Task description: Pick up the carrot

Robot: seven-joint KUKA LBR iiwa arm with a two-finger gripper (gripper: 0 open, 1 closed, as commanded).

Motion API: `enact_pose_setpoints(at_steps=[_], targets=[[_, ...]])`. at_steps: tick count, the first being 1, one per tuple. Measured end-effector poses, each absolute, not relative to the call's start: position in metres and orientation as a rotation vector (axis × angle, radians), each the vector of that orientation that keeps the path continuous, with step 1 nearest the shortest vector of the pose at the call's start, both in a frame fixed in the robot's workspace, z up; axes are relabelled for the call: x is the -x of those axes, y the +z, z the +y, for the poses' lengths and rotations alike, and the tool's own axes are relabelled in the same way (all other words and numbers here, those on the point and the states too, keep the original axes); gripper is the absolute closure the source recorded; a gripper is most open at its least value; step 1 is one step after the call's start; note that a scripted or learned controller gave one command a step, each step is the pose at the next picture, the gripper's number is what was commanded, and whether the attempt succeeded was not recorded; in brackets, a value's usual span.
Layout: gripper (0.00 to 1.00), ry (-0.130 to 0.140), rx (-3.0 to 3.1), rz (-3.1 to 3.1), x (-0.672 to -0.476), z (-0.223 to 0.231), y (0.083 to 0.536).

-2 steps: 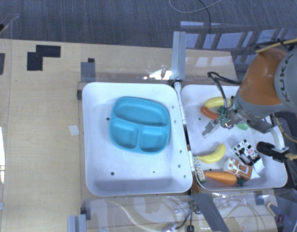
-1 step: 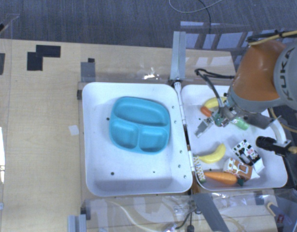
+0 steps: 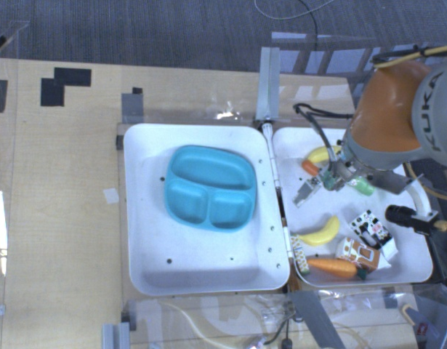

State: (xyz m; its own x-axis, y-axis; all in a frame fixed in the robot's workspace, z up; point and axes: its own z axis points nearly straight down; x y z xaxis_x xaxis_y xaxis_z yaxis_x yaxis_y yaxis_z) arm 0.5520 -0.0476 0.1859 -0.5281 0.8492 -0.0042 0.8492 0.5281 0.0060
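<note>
You can't tell how the hand (image 3: 315, 185) is set; it's blurred. Behind it, the arm (image 3: 389, 115) covers part of a yellow banana (image 3: 317, 155) and a green piece (image 3: 363, 187).

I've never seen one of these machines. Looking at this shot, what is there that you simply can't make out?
- Gripper: too small and blurred in the camera view to judge how it is set.
- Yellow and orange item in the right bin: partly hidden behind the arm, so its kind is unclear.
- Green object: mostly covered by the arm.
- Small printed boxes near the carrot: labels too small to read.
</note>
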Motion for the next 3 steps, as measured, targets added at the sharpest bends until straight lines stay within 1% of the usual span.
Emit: enact_pose_setpoints(at_steps=[1, 2, 3], targets=[[0.0, 0.005, -1.523, 2.74, -0.552, -0.048, 0.186], [0.0, 0.005, -1.565, 2.717, -0.561, -0.051, 0.225], [0.0, 0.003, -1.359, 2.827, -0.507, -0.07, 0.185]])
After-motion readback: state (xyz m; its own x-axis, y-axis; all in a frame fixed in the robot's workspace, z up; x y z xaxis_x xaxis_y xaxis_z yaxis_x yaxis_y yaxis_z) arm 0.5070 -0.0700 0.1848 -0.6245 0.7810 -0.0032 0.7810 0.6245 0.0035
